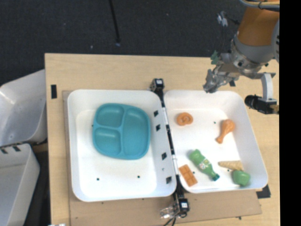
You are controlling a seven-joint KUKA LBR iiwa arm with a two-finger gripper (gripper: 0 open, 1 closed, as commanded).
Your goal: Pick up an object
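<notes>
Two shallow white plastic bins sit side by side on the wooden bench, the left bin (pixel 80 182) bearing a teal plastic divided plate (pixel 121 131) and the right bin (pixel 207 105) bearing the small toy items any of which could serve as the pick. By my reading the task is barely begun: the grey arm with its orange band (pixel 256 18) hangs over the bench beyond the right bin's far rim, and the gripper (pixel 214 84) sits just at that rim, well apart from every item, with nothing visible between its fingers; how wide the jaws stand I cannot tell at this sharpness. All candidates lie untouched on the bin floor: a green toy bottle (pixel 204 164), an orange toy drumstick (pixel 225 130), a tan cone-shaped wafer (pixel 231 165), an orange waffle block (pixel 188 174), a coiled orange pastry (pixel 185 119) and a small green ball-shaped fruit (pixel 241 177). Approach, descent, grasp and lift all remain.
</notes>
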